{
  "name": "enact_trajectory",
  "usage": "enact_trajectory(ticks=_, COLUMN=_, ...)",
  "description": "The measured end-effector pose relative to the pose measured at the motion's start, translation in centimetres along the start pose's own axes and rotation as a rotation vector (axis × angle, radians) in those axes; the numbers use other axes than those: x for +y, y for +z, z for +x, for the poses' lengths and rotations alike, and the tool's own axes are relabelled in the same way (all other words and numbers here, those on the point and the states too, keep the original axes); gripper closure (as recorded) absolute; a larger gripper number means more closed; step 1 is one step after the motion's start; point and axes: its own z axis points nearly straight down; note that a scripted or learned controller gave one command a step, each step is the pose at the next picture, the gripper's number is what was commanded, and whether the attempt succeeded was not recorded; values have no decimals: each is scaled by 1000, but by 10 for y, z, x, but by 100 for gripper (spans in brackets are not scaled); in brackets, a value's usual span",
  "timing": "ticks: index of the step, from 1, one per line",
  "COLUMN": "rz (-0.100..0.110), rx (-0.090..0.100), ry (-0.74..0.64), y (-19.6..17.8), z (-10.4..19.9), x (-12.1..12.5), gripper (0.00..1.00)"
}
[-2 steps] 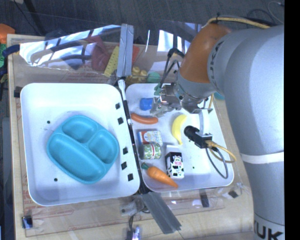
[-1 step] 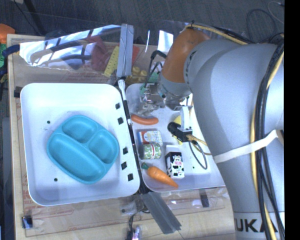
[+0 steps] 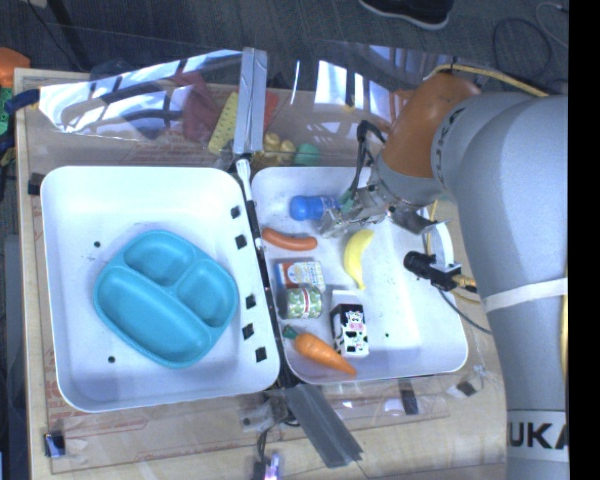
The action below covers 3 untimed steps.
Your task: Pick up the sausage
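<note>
The sausage [image 3: 289,239] is a short orange-red link lying near the left wall of the right bin [image 3: 435,343], close to the bin divider. My gripper [image 3: 342,215] reaches in from the right and sits low in the bin's upper part, to the right of the sausage and apart from it. It is right beside a blue object [image 3: 304,208] and just above a yellow banana [image 3: 356,255]. Nothing shows between the sausage and the gripper.
A small can [image 3: 302,301] and a red-white packet [image 3: 301,272] lie below the sausage. A carrot [image 3: 321,351] and a black-and-white cow carton [image 3: 350,330] sit near the front wall. The left bin [image 3: 70,208] holds a blue divided plate [image 3: 167,295].
</note>
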Motion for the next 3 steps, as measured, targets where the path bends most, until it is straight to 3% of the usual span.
enact_trajectory(ticks=1, rz=1, rx=0, ry=302, y=-34, z=38, x=-76, gripper=100)
enact_trajectory(ticks=2, rz=0, rx=-1, ry=596, y=-48, z=49, x=-145, gripper=100)
enact_trajectory(ticks=3, rz=-3, rx=-2, ry=575, y=-114, z=39, x=-93, gripper=100)
